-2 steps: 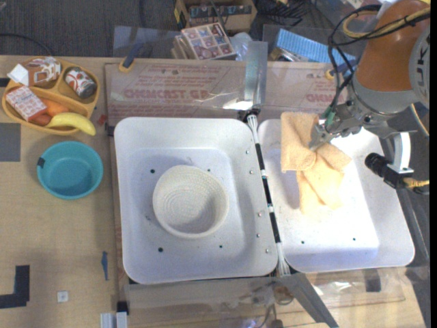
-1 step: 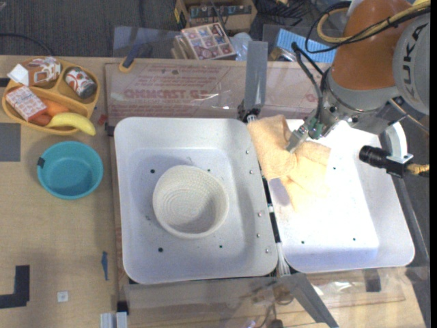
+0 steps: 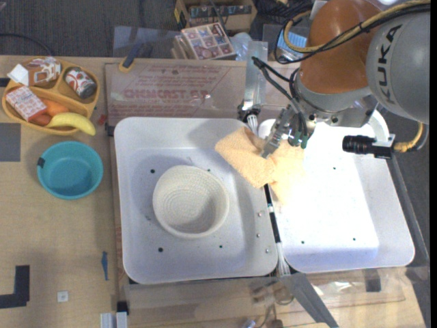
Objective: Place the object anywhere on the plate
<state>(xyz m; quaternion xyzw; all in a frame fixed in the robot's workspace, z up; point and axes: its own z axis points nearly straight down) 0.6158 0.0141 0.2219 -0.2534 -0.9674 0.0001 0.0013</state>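
The yellow cloth [image 3: 256, 159] looks soft and floppy. The end effector [image 3: 272, 145] pinches its top edge, at two o'clock from the plate [image 3: 190, 200].

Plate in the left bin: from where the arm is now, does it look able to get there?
Probably yes. The plate lies open in the left bin, nothing above it, and the claw sits at the yellow cloth nearby.

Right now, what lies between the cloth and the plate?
Only bare white floor of the left bin separates the cloth from the plate, seen in the camera view.
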